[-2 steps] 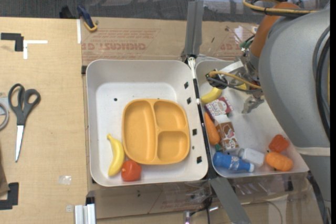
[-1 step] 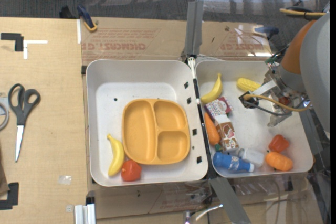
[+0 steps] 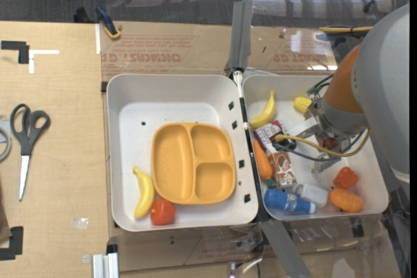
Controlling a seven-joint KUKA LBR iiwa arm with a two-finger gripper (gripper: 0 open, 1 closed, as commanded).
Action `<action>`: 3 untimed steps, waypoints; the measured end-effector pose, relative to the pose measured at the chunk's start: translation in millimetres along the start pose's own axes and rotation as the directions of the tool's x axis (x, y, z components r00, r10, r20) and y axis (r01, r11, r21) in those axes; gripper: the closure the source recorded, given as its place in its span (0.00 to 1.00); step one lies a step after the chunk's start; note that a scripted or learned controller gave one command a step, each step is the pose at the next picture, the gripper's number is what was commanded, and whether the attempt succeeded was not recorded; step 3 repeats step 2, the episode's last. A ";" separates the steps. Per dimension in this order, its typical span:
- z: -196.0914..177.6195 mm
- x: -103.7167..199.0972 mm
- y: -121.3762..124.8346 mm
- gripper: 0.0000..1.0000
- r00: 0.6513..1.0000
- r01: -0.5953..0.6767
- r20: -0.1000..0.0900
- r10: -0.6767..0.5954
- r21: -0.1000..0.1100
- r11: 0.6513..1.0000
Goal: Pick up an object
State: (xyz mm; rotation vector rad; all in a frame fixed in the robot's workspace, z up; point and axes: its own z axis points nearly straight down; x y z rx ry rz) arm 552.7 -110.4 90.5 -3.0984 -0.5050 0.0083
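My gripper (image 3: 326, 148) hangs low in the right bin (image 3: 374, 156), under the grey arm with its orange band (image 3: 340, 89). It is just right of a brown and white snack packet (image 3: 281, 167) and above a small orange-red piece (image 3: 345, 177). Around it lie a yellow banana (image 3: 264, 112), a small yellow object (image 3: 302, 103), an orange carrot (image 3: 262, 161), a blue bottle with a white end (image 3: 288, 202) and an orange fruit (image 3: 345, 200). A yellow cable (image 3: 306, 142) loops across the wrist. I see nothing held.
The left bin (image 3: 124, 140) holds a yellow divided plate (image 3: 193, 163), a second banana (image 3: 143, 192) and a red tomato (image 3: 162, 212). Scissors (image 3: 27, 140) lie on the wooden bench at the far left. The bulky arm covers the right bin's far right side.
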 end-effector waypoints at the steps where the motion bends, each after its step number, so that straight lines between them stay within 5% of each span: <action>1: -59.9 75.4 72.9 0.00 0.996 -0.084 -0.004 0.084 -0.003 0.996; 2: -0.3 -1.7 33.7 0.00 0.992 -0.123 0.000 0.123 0.000 0.992; 3: -0.3 -1.7 33.7 0.00 0.992 -0.123 0.000 0.123 0.000 0.992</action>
